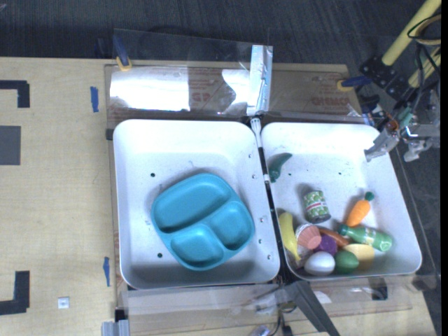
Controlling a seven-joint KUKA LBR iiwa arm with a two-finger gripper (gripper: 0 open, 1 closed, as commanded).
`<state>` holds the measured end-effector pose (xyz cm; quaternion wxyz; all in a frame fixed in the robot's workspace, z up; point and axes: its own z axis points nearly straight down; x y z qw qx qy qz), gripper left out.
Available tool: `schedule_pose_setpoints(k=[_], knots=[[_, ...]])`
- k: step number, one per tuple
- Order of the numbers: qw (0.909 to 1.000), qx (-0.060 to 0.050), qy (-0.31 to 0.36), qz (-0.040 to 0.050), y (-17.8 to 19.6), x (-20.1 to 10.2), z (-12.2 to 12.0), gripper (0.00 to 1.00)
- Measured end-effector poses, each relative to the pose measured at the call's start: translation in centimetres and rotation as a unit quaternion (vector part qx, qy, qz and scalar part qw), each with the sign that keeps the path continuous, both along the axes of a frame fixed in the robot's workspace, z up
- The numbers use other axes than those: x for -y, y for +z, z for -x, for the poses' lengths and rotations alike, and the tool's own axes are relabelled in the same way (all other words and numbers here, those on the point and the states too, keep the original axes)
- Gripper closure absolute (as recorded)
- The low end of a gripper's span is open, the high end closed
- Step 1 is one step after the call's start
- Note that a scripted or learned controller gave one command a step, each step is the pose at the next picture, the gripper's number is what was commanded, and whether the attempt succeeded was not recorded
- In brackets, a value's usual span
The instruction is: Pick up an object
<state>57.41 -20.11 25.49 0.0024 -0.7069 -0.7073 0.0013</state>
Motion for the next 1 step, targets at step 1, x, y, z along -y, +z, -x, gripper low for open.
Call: schedule_pose_setpoints(k=[1], knots=[[0.9999, 0.0, -0.011, -0.0064, -14.98, 1.17, 5.93, 0.0]])
